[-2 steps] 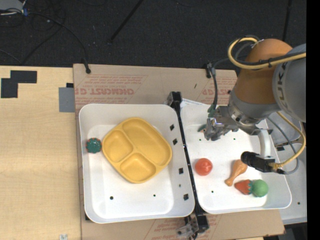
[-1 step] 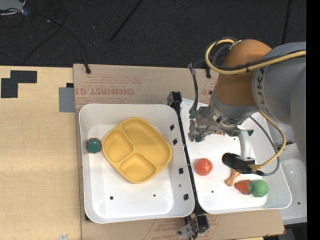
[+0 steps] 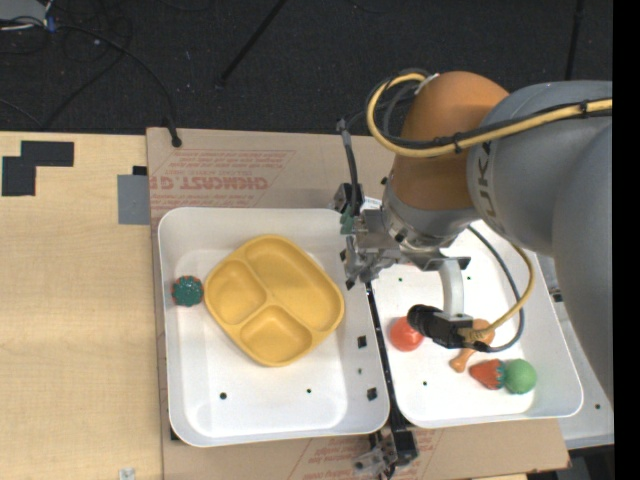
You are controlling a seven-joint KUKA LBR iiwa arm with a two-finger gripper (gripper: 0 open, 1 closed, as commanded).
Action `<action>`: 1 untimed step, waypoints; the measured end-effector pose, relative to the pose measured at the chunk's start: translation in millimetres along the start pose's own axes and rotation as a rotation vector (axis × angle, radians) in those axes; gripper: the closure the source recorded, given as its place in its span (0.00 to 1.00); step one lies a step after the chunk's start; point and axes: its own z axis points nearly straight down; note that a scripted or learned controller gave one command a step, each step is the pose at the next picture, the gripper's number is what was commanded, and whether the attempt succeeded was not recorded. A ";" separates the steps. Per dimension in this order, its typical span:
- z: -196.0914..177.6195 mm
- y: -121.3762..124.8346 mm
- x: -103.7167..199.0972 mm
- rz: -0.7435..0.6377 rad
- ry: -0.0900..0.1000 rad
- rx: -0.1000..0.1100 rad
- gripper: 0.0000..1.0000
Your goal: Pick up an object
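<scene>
Currently, nothing is lifted. A grey robot arm with an orange band reaches in from the right over two shallow white bins on a pale wooden table (image 3: 70,348). Its hand (image 3: 356,251) hangs over the ridge where the two bins meet, toward their far side, near the rim of a yellow divided plate (image 3: 270,298). Whether the hand is apart or together cannot be told, and nothing shows in its grip.

The plate lies flat in the left bin (image 3: 260,403), with a small teal ball (image 3: 187,290) just beside its left edge. In the right bin (image 3: 430,403) lie a red round piece (image 3: 404,336), a small orange piece (image 3: 459,361), a red strawberry-like piece (image 3: 486,373) and a green ball (image 3: 519,377), the last two touching.

By my judgement the pick is not yet made: settling on a target, closing and lifting all remain.
</scene>
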 end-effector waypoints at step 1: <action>-7.1 -13.5 57.2 -0.001 0.000 0.001 1.00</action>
